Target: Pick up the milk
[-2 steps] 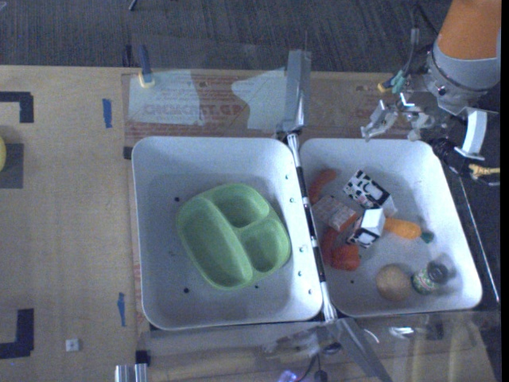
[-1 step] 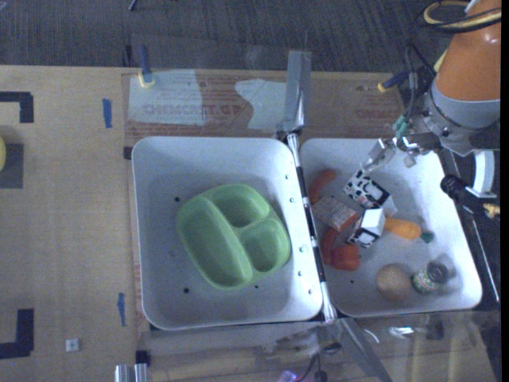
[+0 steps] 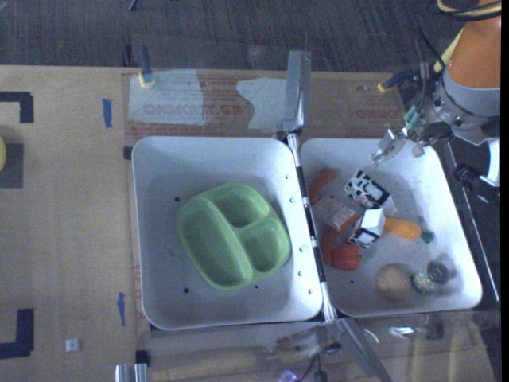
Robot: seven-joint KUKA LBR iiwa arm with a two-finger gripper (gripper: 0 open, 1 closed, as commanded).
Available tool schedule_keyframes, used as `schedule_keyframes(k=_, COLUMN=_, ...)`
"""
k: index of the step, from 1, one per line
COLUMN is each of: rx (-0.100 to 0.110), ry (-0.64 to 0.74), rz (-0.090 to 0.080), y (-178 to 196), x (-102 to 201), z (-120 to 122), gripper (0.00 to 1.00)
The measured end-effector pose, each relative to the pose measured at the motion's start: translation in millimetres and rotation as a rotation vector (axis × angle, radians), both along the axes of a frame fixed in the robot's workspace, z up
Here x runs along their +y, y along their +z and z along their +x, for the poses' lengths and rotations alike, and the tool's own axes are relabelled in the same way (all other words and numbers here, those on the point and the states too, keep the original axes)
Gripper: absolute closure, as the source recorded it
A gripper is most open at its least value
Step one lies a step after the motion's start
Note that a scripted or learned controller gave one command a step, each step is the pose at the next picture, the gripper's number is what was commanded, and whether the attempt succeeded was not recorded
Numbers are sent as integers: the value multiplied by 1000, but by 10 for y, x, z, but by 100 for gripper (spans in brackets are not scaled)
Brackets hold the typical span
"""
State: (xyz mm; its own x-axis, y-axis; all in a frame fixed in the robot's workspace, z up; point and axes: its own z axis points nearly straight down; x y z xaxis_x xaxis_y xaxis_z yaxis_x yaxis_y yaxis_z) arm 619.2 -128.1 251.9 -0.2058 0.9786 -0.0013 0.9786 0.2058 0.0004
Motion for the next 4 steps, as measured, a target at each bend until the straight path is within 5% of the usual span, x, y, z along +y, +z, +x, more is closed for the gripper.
schedule_keyframes(k=1, rx=4, ry=-70, rz=1, y=-937, x=304, z=309, gripper=0)
schedule_keyframes(k=2, rx=-42, ry=-24, rz=-9, y=-1515, x=-21, z=-108, gripper=0)
schedule_keyframes(k=3, rx=-56, ry=-23, rz=-12, y=-1366, x=-28, z=-57, gripper=100)
schedule_keyframes(k=4, rx=-1, ry=-124, rz=1, y=-667, x=476, z=-378, gripper=100)
